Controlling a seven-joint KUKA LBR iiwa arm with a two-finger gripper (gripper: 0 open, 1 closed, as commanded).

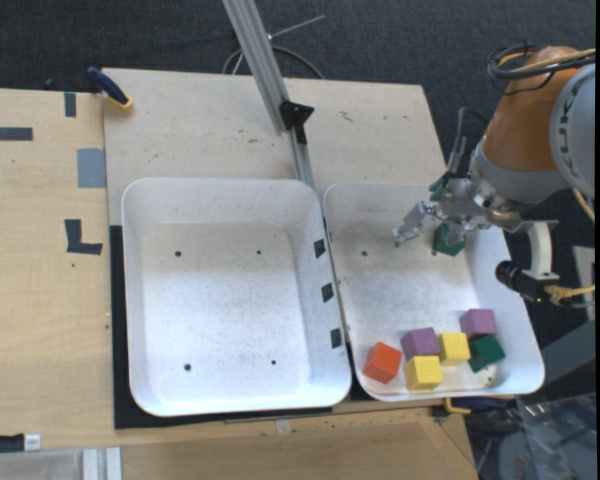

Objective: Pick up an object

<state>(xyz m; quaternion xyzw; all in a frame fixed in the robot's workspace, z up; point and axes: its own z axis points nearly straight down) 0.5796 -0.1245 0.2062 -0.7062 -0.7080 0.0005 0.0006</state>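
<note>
I see the gripper over the right bin, clamped on a green block

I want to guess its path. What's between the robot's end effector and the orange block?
Just bare white floor of the right bin separates the end effector from the orange block, seen in the camera view.

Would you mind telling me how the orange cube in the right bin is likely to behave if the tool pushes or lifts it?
The orange cube looks rigid with flat faces, so it should probably slide rather than roll. It lies by the right white bin's near rim, so a push may jam it there. A purple cube sits close alongside and might get nudged.
</note>
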